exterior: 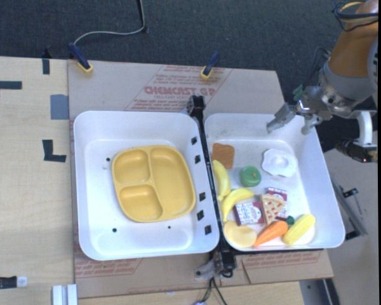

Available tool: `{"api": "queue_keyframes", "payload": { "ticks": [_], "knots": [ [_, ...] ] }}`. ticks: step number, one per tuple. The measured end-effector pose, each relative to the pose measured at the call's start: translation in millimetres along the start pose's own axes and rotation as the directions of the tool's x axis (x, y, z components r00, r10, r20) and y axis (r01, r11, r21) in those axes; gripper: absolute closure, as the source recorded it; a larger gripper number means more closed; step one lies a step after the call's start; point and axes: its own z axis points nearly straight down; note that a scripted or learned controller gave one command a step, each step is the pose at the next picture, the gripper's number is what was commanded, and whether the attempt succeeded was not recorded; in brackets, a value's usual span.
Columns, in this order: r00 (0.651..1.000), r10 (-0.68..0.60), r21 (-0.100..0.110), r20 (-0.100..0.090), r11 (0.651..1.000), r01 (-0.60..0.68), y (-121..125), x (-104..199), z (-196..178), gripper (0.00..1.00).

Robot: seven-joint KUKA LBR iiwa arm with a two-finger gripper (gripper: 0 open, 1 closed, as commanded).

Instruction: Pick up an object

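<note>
From my seat, the near edge of the right bin (330,189) holds the crowd: a carrot (270,232) lying at a slant, a yellow lemon-like piece (300,229) touching its tip on the right, a pale round slice (239,235) on its left, and just beyond them a pizza slice (274,204) beside a small printed carton (248,213). A banana (235,200) curves along the left of that cluster, with a second yellow piece (221,178) against the divider. These look like light, stiff plastic toys, smooth and likely slippery, and packed so tight that fingers would jam between neighbours.

Farther in, things stand apart: a green round piece (250,176), a white fried-egg shape (278,162) to its right, and a brown toast-like square (223,154) to the left. I'd judge the green one easiest, pinched across its width; the egg and toast lie flat and offer little to grip.

In the left bin (89,170) sits a yellow divided plate (153,183), broad and awkward to take except by its rim.

At the far right corner the gripper (292,117) hovers over the right bin's far rim, fingers spread apart, nothing between them.
</note>
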Motion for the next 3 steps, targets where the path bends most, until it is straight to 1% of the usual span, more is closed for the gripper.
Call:
{"api": "queue_keyframes", "payload": {
  "ticks": [1,2,3],
  "knots": [
    [1.000,-0.001,-0.002,-0.001,1.000,0.001,4.5,14.4,148.9,0.00],
    [1.000,-0.003,-0.006,0.000,1.000,0.003,47.2,72.8,153.7,0.00],
    [1.000,-0.004,-0.007,0.002,1.000,0.004,47.6,72.3,143.0,1.00]
  ]
}}
